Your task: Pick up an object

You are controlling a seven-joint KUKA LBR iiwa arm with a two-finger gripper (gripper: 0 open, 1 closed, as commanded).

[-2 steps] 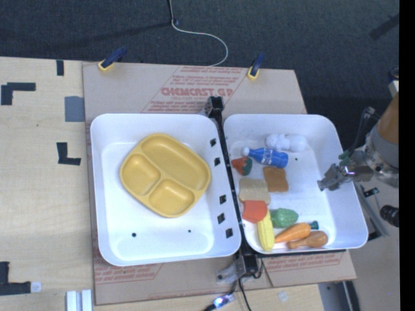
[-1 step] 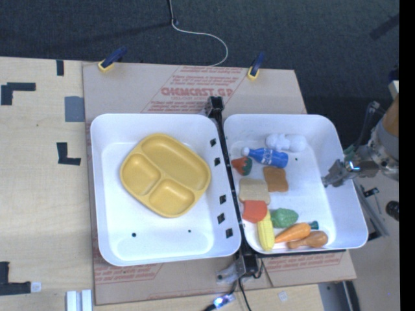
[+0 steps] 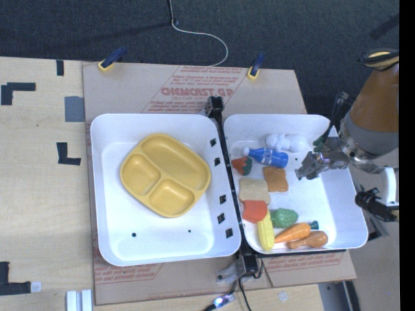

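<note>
- Camera view showed the grey arm with its orange band [image 3: 379, 99] reaching in from the right over the right shallow white bin [image 3: 337, 203].
- Its dark two-finger gripper [image 3: 310, 167] hung above that bin's right half, over bare white floor; whether it was spread or closed could not be told, and nothing showed between the fingers.
- Toys lay along the right bin's left side: a blue plastic bottle [image 3: 268, 155] with a white lumpy toy [image 3: 284, 140] behind it, near the far edge.
- A small red-and-green round piece [image 3: 241, 165] sat against the left wall.
- A tan toast-like slab [image 3: 276, 179] and a pale bread slice [image 3: 253, 190] lay mid-bin, just beside each other.
- Toward the near edge rested a red block [image 3: 255, 210], a yellow corn cob [image 3: 265, 232], a green leafy piece [image 3: 283, 217] and an orange carrot [image 3: 293, 232].
- A brown rounded piece [image 3: 312, 240] touched the carrot.
- A yellow three-compartment plastic plate [image 3: 165, 174] lay in the left white bin [image 3: 110, 238], toward its far edge.
</note>
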